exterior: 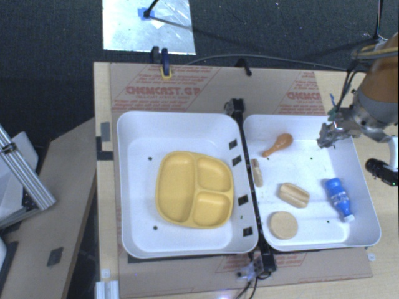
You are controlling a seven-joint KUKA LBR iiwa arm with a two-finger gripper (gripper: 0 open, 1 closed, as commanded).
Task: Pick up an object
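Note:
The right bin (315,238) holds a wooden spoon-like piece (278,144) at the back, a small wooden stick (256,172) by the left wall, a wooden bread-shaped block (293,195), a round wooden disc (283,224) and a blue bottle (338,198) at the right. My gripper (326,136) hangs over the bin's back right corner, above and apart from all of these, roughly 80 pixels right of the spoon-like piece. Nothing shows between its fingers.
The left bin (143,136) carries a yellow divided plate (193,189). A black divider (244,167) runs between the bins. The arm's body (380,95) comes in from the right above the bin's far corner. A clamp (163,61) stands at the bench's back edge.

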